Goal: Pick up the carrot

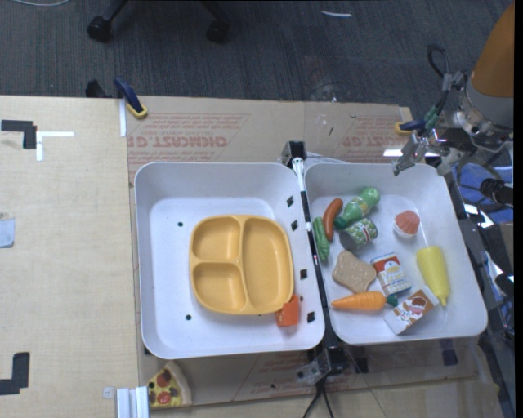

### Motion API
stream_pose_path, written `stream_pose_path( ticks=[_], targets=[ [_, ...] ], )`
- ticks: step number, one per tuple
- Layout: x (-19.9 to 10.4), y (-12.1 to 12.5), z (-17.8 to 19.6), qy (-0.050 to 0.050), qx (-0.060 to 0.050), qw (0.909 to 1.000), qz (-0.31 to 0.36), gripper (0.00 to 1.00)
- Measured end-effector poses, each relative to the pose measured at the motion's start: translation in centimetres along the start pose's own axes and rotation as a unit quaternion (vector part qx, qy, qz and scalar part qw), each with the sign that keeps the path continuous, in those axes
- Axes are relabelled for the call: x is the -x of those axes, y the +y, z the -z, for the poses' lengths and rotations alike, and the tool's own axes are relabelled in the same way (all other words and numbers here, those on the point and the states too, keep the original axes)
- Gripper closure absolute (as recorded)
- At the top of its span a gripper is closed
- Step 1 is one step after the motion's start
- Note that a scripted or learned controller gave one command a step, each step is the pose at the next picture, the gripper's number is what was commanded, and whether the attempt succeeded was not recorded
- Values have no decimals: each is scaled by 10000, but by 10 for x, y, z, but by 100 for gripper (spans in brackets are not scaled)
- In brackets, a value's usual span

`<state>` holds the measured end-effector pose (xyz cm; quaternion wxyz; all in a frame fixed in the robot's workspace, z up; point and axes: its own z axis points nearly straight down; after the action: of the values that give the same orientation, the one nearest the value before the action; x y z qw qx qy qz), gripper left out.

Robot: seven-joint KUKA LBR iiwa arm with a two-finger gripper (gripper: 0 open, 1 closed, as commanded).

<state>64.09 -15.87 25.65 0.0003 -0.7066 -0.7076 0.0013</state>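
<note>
Camera view: the carrot point(359, 302) is shown lying in the right bin point(467, 269), touching the bread slice point(353, 272) (a juice carton point(409, 311) lies just beside its green end). The gripper point(417, 152) is seen above the bin's far corner, carrying nothing; finger spread cannot be told.

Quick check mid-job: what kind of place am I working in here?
Most likely a robotics lab bench, not a kitchen. The food in the right bin, such as the carrot, looks like toys; the bins stand on cardboard, and an office chair base stands on carpet behind.
</note>
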Motion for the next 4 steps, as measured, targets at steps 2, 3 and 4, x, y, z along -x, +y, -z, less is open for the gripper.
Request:
stream_pose_path(
  ticks=[2, 3, 4],
  targets=[
    [64, -105, 184, -9, 10, 9877, 1564, 0],
    [64, -103, 167, -17, 23, 9417, 3364, 0],
    [64, -106, 181, -24, 29, 8725, 4886, 0]
  ],
)
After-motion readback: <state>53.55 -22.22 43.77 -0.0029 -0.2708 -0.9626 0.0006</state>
